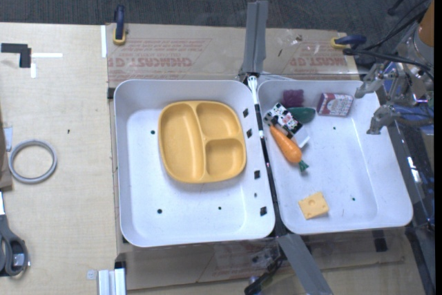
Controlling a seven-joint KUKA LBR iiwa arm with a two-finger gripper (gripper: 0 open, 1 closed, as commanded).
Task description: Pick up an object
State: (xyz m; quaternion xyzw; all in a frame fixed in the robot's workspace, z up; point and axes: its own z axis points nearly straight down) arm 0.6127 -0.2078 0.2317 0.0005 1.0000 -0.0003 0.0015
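The right bin [387, 211] holds several small objects. An orange toy carrot [286, 144] lies near its left wall, next to a black-and-white item [284, 118] and a dark green piece [302, 114]. A purple object [293, 95] and a red-and-white box [335, 104] sit at the back, and a yellow cheese wedge [313, 206] lies near the front. My gripper [373, 104] hangs over the bin's back right corner, just right of the box. It is open, with nothing between its fingers.
The left bin [138, 217] holds a yellow divided plate [202, 141]. A grey tape ring [30, 161] and scissors [12, 252] lie on the bench at the left. Cables and the arm crowd the right edge.
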